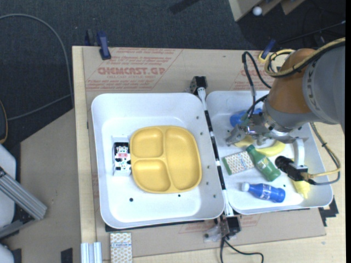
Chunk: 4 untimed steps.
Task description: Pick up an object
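My pincer [245, 129] is down in the right bin [312, 199], over its far left part; whether it is spread or closed I cannot tell. Just beside it lie a blue thing [238, 118] and a yellow piece [272, 147]. Nearer the bin's middle are a green bottle [262, 163] and a patterned packet [237, 161]; a blue bottle [264, 191] lies toward its near rim. Left of that bin, the other bin [104, 141] holds a yellow divided plate [163, 159] and a small cow-print box [121, 158].

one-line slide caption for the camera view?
KUKA arm's gripper lowered into the right bin among bottles and packets; yellow divided plate sits in the left bin.
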{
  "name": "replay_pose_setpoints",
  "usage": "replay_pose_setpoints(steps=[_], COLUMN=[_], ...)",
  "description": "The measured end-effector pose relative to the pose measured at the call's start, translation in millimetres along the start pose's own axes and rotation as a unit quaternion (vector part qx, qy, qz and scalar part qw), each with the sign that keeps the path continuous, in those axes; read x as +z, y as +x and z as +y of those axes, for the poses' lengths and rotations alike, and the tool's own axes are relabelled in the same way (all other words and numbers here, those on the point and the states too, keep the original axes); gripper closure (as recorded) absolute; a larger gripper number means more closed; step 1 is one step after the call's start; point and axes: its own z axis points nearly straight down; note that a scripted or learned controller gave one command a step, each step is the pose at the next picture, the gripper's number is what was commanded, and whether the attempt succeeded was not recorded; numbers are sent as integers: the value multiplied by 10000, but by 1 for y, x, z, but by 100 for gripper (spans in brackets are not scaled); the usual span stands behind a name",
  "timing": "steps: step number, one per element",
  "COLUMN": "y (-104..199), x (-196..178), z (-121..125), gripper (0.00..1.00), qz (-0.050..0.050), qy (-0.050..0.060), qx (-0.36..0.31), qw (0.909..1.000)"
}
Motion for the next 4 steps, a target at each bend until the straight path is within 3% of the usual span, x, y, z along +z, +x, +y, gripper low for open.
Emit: replay_pose_setpoints(steps=[1,2,3,4], y=[-1,-1,-10,-9], x=[-12,-12,9,-1], z=[2,2,-17,-16], gripper=[100,0,0,100], qz=[-13,-13,-8,-8], qy=[-35,-33,-13,-26], qx=[8,9,12,14], qw=[10000,10000,10000,10000])
